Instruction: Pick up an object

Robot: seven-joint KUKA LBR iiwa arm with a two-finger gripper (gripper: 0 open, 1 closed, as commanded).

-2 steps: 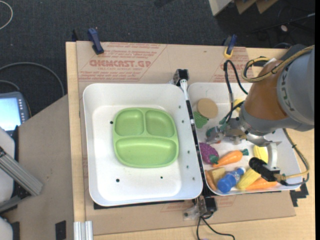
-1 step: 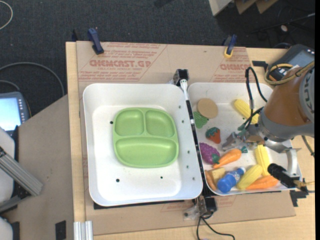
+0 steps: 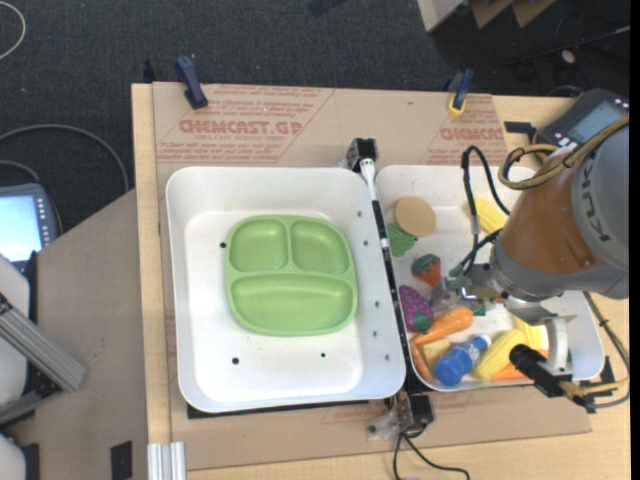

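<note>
We see two white bins side by side on the bench. The left bin (image 3: 200, 298) holds one green divided plate (image 3: 291, 275) with three compartments, lying flat near its middle. The right bin (image 3: 425, 180) holds a cluster of toy foods: one tan round piece (image 3: 414, 215), one yellow piece (image 3: 488, 214), one strawberry (image 3: 427, 266), one purple piece (image 3: 418, 310), one carrot (image 3: 446, 324), one blue bottle (image 3: 458, 360) and one banana (image 3: 498, 356). The arm (image 3: 560, 228) hangs over this bin, its gripper (image 3: 468, 290) down among the toys just above the carrot. We cannot tell how its claw stands.
</note>
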